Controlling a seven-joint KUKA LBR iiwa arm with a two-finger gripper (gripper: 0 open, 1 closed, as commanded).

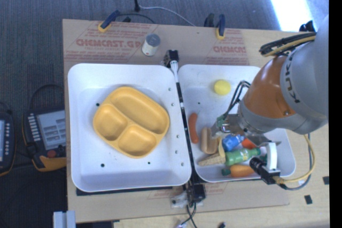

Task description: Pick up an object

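In the right bin [203, 75] lies a cluster of toy foods: a yellow ball [222, 86] at the back, an orange sausage [193, 127] by the left wall, a hot dog bun [208, 140], a cone [212, 159], a blue item [232, 142], a green bottle [243, 156] and an orange carrot [240, 171]. My gripper [227, 126] hangs low over this pile, right above the blue item and just right of the bun. The arm's grey and orange body [275, 96] hides the bin's right half.
The left bin [80, 168] holds a yellow three-compartment plate [131, 121]. A ridge [181, 115] separates the two bins. A small grey-capped roll [151, 44] and two clamps [219, 25] sit on the board behind the bins.
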